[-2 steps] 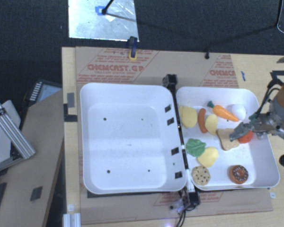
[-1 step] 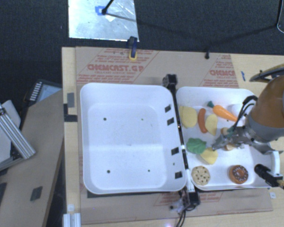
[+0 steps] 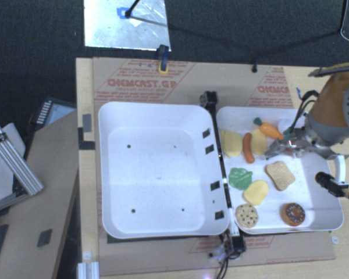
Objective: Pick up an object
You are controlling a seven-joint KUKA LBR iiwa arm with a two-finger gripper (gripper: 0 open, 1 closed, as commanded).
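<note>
- Camera view: the end effector (image 3: 277, 149) sits low inside the right bin (image 3: 331, 214), directly above the bread slice (image 3: 279, 175); whether it is open or closed cannot be told.
- No object is visibly gripped.
- Landmark, the bread slice: it lies flat near the bin's middle, tan with a darker crust edge.
- Up and left of the bread slice: a carrot (image 3: 270, 130), a sausage (image 3: 248, 147) and a pale yellow piece (image 3: 231, 143), close together.
- Left of the bread slice: a green leaf-shaped piece (image 3: 240, 178) touching a yellow chip-like piece (image 3: 256, 192).
- Below the bread slice: a speckled cookie (image 3: 246, 215) and a brown doughnut (image 3: 293, 214), set apart.
- Judgement: the items look like light, stiff moulded toy food, probably smooth and slippery. The bread slice is best taken across its narrow edges.
- The left bin (image 3: 157, 225) is glossy white, shallow, round-cornered.
</note>
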